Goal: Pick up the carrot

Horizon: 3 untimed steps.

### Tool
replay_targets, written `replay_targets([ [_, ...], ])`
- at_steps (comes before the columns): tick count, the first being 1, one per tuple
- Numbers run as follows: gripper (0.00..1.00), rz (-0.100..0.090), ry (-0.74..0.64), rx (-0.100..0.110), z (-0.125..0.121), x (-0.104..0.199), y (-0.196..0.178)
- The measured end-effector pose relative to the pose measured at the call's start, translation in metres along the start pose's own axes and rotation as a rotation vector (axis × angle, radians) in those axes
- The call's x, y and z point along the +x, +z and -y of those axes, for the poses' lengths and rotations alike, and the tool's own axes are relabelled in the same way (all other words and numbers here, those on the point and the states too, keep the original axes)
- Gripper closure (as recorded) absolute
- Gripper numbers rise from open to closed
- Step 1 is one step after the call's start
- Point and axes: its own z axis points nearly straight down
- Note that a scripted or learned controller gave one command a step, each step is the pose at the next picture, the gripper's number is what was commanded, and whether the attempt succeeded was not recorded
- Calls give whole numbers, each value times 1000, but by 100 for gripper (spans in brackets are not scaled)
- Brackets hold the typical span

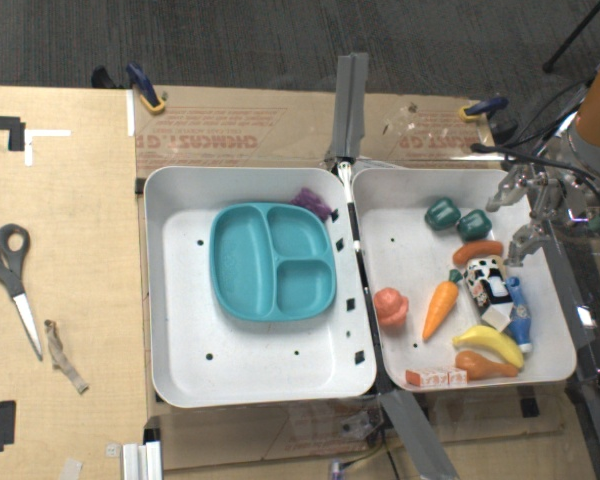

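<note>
The carrot (pixel 440 308) lies in the right bin (pixel 400 353), near its middle, slanted with its green top up toward the far side and its orange point down toward the near wall. Just beside its top are a black-and-white toy (pixel 488 286) and an orange sausage-shaped piece (pixel 477 252); a pink toy (pixel 391 306) sits close on its other side, and a banana (pixel 490 344) lies near its tip. The tool (pixel 528 218) hangs over the bin's far right corner, apart from the carrot, and whether it is spread or pressed together cannot be told from here. The carrot looks like a small plastic play-food piece, so probably light, stiff and rather smooth; its taper could let it slide out of a pinch near the tip. The thicker upper half, gripped across its width, seems the safer hold, though the neighbouring toys crowd that end. The teal plate (pixel 275 261) rests in the left bin (pixel 180 368)
</note>
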Motion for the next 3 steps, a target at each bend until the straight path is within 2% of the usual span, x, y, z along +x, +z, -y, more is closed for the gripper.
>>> replay_targets([
  [1, 0, 0, -110, 0, -50, 41, 109],
  [2, 100, 5, -113, 1, -52, 39, 99],
  [3, 100, 2, -406, -2, -130, 39, 10],
])
